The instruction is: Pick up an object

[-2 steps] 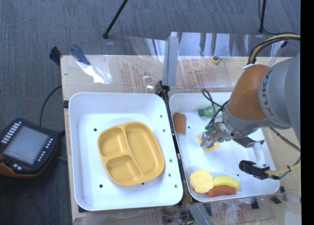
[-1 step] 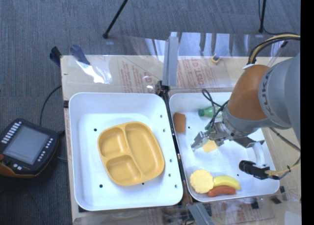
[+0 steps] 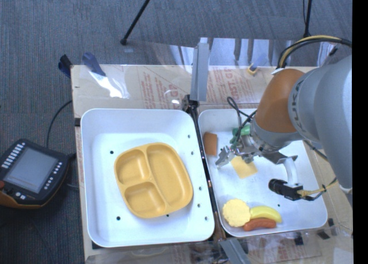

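In the right bin, my gripper hangs low over the bin's left-middle, just above the upper edge of a flat yellow cheese slice. A brown bread-like piece lies to the gripper's left by the bin wall. A small green item peeks out just behind the gripper. Near the front edge sit a round pale-yellow food item, a banana and an orange sausage-like piece. The arm's wrist hides part of the bin's back.
The left bin holds a yellow three-compartment plate. A black connector with cable hangs off the arm over the right bin. A teach pendant lies on the floor at the left.
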`<action>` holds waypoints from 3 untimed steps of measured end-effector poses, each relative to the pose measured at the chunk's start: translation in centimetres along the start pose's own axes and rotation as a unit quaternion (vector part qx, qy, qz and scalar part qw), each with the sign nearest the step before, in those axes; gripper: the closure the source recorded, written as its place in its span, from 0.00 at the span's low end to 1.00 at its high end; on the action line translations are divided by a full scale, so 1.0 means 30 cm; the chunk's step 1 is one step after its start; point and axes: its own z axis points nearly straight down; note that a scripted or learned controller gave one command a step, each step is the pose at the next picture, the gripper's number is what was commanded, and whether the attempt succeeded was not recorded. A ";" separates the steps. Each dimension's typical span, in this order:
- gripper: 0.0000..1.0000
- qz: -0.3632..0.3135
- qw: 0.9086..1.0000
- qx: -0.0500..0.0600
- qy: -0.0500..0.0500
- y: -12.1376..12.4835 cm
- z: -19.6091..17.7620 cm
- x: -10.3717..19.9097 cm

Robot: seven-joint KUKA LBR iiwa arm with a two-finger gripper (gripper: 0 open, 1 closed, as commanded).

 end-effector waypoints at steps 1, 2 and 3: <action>0.00 0.050 0.999 -0.001 -0.001 0.186 -0.005 -0.023; 0.00 0.006 1.000 0.000 0.000 0.003 -0.003 0.014; 1.00 0.007 1.000 0.002 0.001 0.003 -0.025 0.014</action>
